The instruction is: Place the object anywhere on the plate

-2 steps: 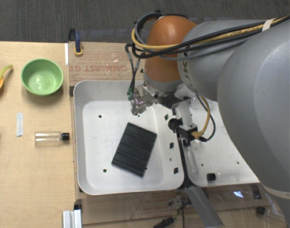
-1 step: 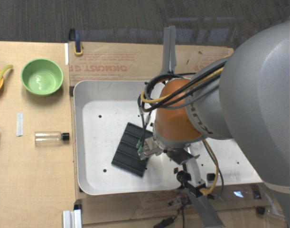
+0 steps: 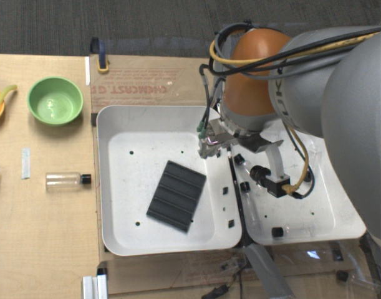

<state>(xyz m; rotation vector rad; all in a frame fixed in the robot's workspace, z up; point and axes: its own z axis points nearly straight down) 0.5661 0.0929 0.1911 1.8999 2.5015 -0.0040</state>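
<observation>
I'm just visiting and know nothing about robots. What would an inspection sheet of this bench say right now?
Surface: two shallow white bins, left bin and right bin, on a wooden bench.
Job's things: dark ribbed plate lying flat in the left bin; object to place not made out.
Clutter: green bowl, clear bottle, small white strip on the bench.
End effector: above the bins' shared edge.
Cables: yellow and black cables looping off the arm.
Surroundings: dark floor.

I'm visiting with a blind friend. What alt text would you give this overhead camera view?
A grey robot arm with an orange band reaches from the right over two shallow white bins, its gripper above the left bin, where a black ridged plate lies. On the bench to the left stand a green bowl and a clear bottle.
</observation>
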